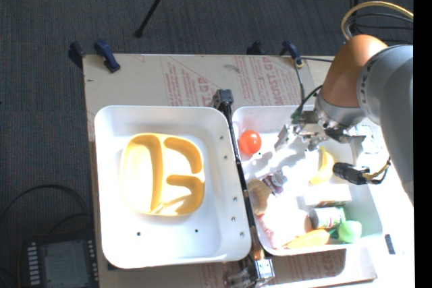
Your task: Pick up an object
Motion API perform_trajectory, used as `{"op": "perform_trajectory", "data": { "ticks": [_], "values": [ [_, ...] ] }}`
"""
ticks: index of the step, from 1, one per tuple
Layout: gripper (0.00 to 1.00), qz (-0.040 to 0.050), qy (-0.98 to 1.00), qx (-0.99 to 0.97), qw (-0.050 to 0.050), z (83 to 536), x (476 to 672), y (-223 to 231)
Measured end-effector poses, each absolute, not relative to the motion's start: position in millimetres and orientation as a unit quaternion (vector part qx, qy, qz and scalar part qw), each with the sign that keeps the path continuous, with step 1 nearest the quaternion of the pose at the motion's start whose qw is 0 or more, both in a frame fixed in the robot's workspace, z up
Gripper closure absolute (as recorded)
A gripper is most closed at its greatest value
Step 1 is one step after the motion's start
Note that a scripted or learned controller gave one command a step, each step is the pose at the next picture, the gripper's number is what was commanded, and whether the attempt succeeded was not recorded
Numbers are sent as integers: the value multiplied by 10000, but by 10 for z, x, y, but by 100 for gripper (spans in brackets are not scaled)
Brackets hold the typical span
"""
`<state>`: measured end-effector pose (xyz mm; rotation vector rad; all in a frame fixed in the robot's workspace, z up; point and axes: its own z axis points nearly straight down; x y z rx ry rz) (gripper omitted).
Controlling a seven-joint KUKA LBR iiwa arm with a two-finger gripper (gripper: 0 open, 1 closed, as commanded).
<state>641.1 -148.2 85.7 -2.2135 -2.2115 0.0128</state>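
Gripper (312, 138): low over the back of the right bin (378, 226); grip state cannot be told from here.
Nearest things: tomato (250, 141) to its left, banana (322, 166) just beside it.
Left bin (108, 212): holds a yellow divided plate (162, 173).
Risk: crowded clutter could nudge the banana aside, so the grab closes on nothing.
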Motion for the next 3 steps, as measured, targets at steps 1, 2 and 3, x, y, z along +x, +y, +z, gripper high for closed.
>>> {"op": "perform_trajectory", "data": {
  "ticks": [1,2,3],
  "values": [
    [0,-29,-7088,-7054,2,901,5922,-2047],
    [0,-21,-7083,-7059,37,880,5555,-2090],
    [0,-2,-7082,-7060,9,877,6036,-1873]
  ]
}}
